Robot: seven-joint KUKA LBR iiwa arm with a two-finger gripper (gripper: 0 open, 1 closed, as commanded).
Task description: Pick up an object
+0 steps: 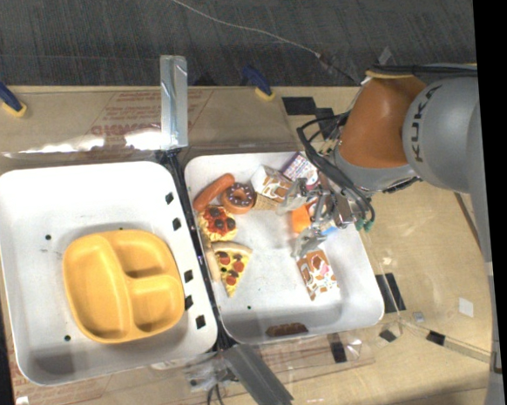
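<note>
The bench is a pale wooden board, scattered with black tape marks and taped plastic sheeting, and beyond it lies dark grey carpet with a thin cable trailing across. I take the right bin [289, 321] as my marker.

Nearest its front wall sits a flat snack packet [317, 273], brown and white, its long axis running front to back with a slight lean, toward the bin's right side. Left of that, near the bin's left wall, a pizza slice [230, 264] lies with its tip pointing toward the front wall. Just behind it is a small red and dark toy [217, 220], then a chocolate doughnut [241, 196], and a sausage [212, 191] laid at a slant, its far end angled toward the back right. A small printed box [275, 187] rests near the bin's back wall.

The gripper [318, 223] hangs over the bin's right half, amid wires, right by an orange piece [300, 217]; whether its fingers are spread or closed I cannot tell. The arm [423, 136] comes in over the bin's right rim.

In the left bin [26, 193], beside it, a yellow divided tray [123, 283] sits flat.
</note>
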